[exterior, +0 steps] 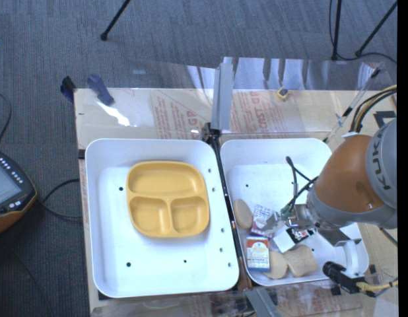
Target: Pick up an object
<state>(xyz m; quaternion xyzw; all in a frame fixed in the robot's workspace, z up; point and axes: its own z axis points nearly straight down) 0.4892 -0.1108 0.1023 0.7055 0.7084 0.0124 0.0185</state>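
Gripper (283,224) low over the clutter at the near end of the right bin (257,152).

Camera view: the arm (352,177) reaches in from the right, and its metal end sits just above the pile; whether its tips are spread or pressed together I cannot tell, and nothing is seen pinched. Closest candidates lie immediately left and near of it: a small patterned packet (261,215) touching the tip area, an orange-and-white carton (258,252) just nearer, with its long axis running near to far. A tan oval piece (242,212) lies further left, by the bin wall. Two tan pieces (291,261) sit just near of the gripper. A yellow divided tray (168,198) fills the left bin (105,243), well apart.
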